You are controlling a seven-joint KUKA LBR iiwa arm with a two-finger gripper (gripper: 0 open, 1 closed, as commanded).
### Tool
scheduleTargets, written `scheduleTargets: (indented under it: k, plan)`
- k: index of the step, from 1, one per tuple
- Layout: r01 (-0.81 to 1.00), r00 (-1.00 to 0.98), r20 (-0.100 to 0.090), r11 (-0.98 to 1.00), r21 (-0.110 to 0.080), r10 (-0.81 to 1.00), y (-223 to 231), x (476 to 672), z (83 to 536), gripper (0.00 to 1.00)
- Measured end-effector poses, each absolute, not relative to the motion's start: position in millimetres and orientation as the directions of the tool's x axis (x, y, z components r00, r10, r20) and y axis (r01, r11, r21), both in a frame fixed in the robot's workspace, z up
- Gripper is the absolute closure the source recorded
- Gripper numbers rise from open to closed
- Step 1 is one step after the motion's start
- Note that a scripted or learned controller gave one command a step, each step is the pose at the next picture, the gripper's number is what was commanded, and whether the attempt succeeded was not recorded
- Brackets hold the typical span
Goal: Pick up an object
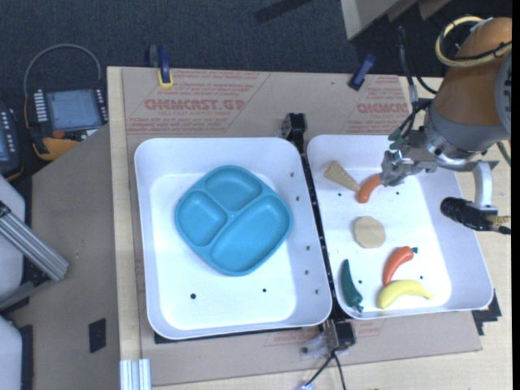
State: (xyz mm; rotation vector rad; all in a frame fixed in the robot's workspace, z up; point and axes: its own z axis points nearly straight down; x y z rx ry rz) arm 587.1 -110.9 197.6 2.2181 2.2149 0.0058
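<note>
The right bin (455, 250) holds several toy foods. A small orange sausage-shaped piece (368, 188) lies near its back, beside a tan wedge (341, 175). Further forward are a round tan biscuit (370, 232), an orange-red pepper (398, 262), a yellow banana (404, 293) and a dark green piece (348, 287) against the left wall. My gripper (393, 170) hangs low over the back of this bin, its tip right at the upper right end of the orange sausage. Nothing is visibly lifted.
A blue divided plate (234, 218) lies in the left bin (162, 291). A black clamp (294, 125) sits at the back between the bins. The arm's black attachment (471, 211) overhangs the right bin's right side.
</note>
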Motion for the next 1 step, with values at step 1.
scheduleTargets:
  k: [1]
  plan:
    - [1.000, -0.002, -0.002, 0.002, 0.009, 1.000, -101.2, 586.6, 255.1, 1.00]
